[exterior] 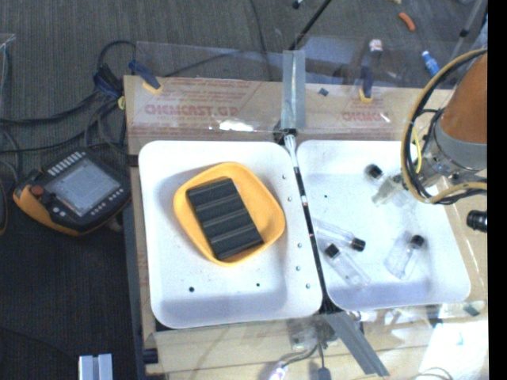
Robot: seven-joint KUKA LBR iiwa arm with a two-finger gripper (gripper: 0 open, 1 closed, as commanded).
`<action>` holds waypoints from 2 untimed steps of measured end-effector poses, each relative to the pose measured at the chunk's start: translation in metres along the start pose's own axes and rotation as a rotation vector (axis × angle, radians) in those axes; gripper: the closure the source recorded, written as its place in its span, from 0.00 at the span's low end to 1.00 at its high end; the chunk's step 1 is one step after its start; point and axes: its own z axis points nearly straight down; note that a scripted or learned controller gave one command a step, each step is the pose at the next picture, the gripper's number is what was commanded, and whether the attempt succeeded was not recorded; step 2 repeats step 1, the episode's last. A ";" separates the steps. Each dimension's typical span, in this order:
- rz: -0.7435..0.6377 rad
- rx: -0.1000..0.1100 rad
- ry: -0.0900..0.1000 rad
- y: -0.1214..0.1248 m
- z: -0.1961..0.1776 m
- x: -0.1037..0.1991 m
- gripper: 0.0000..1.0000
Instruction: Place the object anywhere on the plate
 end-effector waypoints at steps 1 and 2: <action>0.000 0.000 0.000 0.000 0.000 0.000 0.00; 0.000 0.000 0.000 0.000 0.000 0.000 0.00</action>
